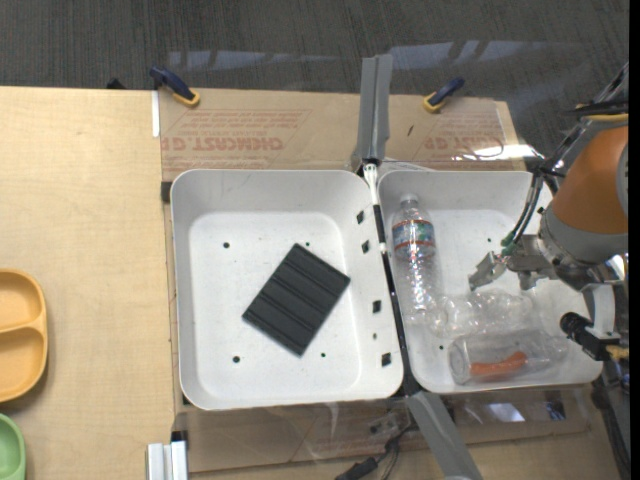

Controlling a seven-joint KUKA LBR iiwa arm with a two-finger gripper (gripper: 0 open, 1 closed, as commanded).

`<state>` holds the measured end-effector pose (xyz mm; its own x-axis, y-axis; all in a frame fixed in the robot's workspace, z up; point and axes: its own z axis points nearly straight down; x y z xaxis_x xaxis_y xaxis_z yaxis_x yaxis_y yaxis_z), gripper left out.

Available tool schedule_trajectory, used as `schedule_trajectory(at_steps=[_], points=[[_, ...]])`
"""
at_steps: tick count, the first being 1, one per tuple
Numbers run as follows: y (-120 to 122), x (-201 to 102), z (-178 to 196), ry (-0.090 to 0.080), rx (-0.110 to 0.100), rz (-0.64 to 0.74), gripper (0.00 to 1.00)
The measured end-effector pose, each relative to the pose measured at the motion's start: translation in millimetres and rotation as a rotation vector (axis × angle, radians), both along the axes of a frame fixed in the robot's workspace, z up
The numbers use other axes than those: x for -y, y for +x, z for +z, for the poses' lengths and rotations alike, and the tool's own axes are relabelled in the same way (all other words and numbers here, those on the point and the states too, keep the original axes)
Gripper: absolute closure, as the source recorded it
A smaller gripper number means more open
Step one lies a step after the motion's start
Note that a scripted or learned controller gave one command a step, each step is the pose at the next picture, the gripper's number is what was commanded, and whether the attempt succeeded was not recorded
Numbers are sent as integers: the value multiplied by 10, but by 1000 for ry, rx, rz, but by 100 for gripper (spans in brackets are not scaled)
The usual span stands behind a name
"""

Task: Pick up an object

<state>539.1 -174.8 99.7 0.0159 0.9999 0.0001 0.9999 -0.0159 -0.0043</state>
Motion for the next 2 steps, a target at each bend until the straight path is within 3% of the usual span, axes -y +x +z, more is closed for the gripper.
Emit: schedule_trajectory(at_steps=[1, 2], points=[[-15, -140, -87, 0, 2, 50, 0], [-15, -132, 1, 0, 1, 49, 100]])
